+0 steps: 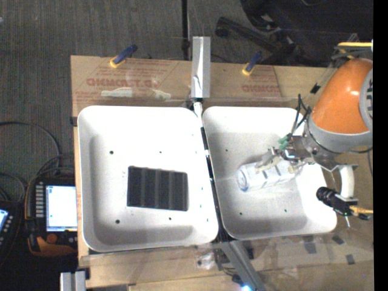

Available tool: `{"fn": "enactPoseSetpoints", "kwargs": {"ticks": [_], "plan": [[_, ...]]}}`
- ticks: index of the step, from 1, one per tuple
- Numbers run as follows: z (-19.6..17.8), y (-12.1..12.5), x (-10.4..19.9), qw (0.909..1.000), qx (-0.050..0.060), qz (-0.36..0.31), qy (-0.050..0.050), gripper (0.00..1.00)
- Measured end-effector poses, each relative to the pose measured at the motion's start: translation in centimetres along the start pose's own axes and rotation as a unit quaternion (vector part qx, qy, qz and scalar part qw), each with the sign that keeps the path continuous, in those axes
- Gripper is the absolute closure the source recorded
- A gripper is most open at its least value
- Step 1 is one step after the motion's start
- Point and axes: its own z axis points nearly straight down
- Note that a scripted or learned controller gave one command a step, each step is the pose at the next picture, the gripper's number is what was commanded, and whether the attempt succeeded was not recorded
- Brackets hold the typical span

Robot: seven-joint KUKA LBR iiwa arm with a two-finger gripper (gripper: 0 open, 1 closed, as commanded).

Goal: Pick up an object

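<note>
A clear plastic bottle (257, 177) lies on its side in the right bin (242, 132), its cap end pointing left. My gripper (280, 162) reaches in from the right and sits directly over the bottle's right half, overlapping it. The bottle is see-through and blends with the gripper's pale parts, so contact between them is unclear. A black ribbed rectangular block (157, 188) lies flat in the middle of the left bin (103, 132).
The arm's orange band (342, 102) hangs over the right bin's far right corner. A black cable fitting (330, 196) sticks out at the right rim. A metal post (200, 71) stands behind the seam between the bins.
</note>
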Motion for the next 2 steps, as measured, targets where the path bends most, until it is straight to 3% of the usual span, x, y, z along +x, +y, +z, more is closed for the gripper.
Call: {"fn": "enactPoseSetpoints", "kwargs": {"ticks": [1, 2], "plan": [[5.43, 5.25, -6.08, 0.9984, -0.002, -0.057, -0.001, 0.0], [5.43, 5.25, -6.07, 0.9984, -0.002, -0.057, -0.001, 0.0]]}}
